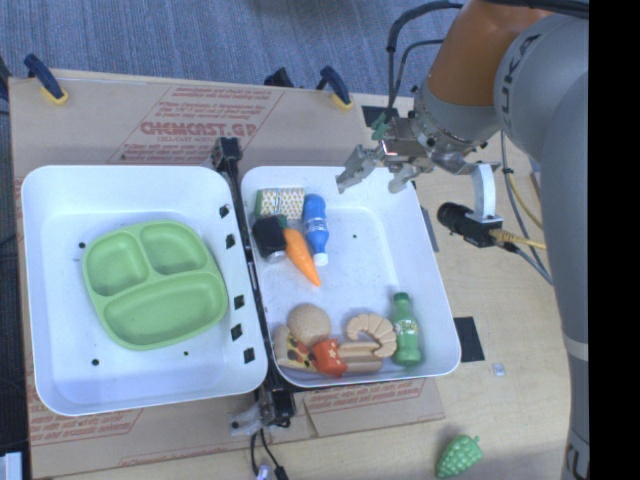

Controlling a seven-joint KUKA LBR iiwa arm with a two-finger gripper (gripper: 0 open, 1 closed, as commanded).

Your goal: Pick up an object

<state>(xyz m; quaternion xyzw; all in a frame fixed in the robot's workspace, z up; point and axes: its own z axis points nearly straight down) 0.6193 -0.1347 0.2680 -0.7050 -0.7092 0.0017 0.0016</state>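
So my gripper [378, 175] hangs empty, fingers spread, over the right bin's [425, 258] back rim; I'd drop straight onto the blue bottle [315, 225]

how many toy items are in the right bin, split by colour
green: 1, bottle
blue: 1, bottle
orange: 1, carrot
black: 1, block
red: 1, piece
tan or brown: 4, breads, pizza slice, box
total: 9

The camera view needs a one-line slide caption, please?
Open gripper above right bin of toy food; green tray in left bin.
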